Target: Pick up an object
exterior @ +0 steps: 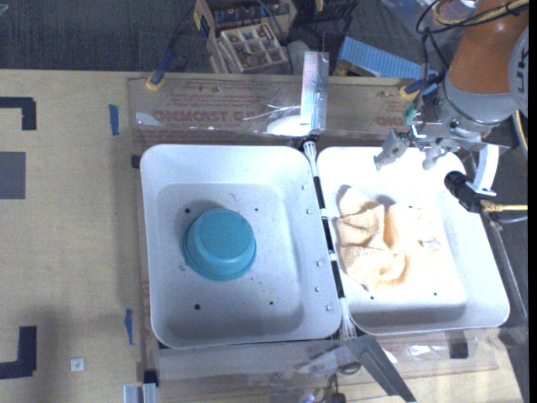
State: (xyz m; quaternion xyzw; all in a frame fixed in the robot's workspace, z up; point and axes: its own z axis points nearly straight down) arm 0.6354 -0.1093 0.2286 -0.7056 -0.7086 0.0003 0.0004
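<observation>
- Wooden worktop [67, 250] carrying two shallow white bins side by side.
- Left bin [159, 175] lying just beside the right bin [478, 300], touching along the shared rim.
- Grey arm [491, 49] with orange band reaching over the right bin's far right corner.
- Crumpled pale orange cloth [373, 246] lying in the right bin, toward its left wall, apart from the hand.
- Blue bowl [220, 243] resting upside down in the left bin, well left of the right bin's wall.
- Hand [409, 151] hovering above the right bin's far edge, fingers spread, nothing between them.
</observation>
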